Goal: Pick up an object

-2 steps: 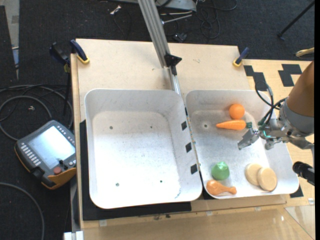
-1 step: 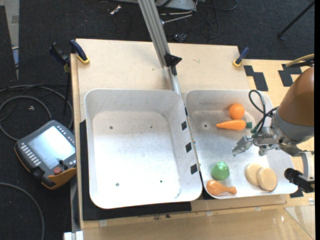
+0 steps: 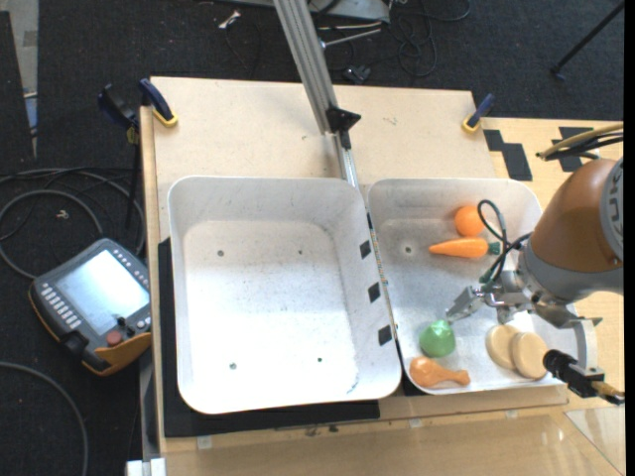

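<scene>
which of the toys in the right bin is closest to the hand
The round green toy, just below the hand; the orange carrot-shaped toy and the orange pear-shaped toy lie farther off.

Green ball (image 3: 437, 340), right bin's (image 3: 417, 228) near side

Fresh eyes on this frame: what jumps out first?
The arm, grey with an orange band, reaches in from the right, its pincer low in the right bin just above a green ball. Bright toys cluster there: a carrot and orange ball at the back, an orange pear-shaped piece and pale discs in front. The left bin is white.
</scene>
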{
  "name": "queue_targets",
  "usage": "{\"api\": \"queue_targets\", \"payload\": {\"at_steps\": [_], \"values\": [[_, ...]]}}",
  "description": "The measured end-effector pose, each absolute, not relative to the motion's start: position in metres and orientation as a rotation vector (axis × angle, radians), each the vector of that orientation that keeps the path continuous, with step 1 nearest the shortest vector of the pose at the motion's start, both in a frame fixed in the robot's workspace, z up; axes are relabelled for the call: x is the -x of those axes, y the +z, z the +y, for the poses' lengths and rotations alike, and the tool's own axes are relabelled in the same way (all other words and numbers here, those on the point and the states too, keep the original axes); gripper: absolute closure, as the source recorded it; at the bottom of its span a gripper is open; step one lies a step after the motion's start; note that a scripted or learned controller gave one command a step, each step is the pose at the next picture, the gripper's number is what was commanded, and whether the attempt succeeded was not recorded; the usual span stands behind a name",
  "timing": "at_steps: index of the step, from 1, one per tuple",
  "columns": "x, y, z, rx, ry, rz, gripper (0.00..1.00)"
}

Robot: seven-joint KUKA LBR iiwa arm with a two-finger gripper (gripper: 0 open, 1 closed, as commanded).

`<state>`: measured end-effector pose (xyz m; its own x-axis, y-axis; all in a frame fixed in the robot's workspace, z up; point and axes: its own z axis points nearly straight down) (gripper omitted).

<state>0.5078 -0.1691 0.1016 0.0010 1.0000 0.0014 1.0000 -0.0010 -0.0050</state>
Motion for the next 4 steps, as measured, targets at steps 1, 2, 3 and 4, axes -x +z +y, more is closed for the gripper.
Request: {"api": "queue_targets", "payload": {"at_steps": [1, 2, 3, 4], "values": [[-0.509, 0.115, -0.169, 2.222, -0.001, -2.222, 1.00], [-0.510, 0.159, -0.175, 2.223, -0.003, -2.226, 1.00], [-0.514, 0.222, -0.177, 2.223, -0.005, -2.230, 1.00], [-0.516, 0.275, -0.177, 2.222, -0.004, -2.230, 1.00]]}}
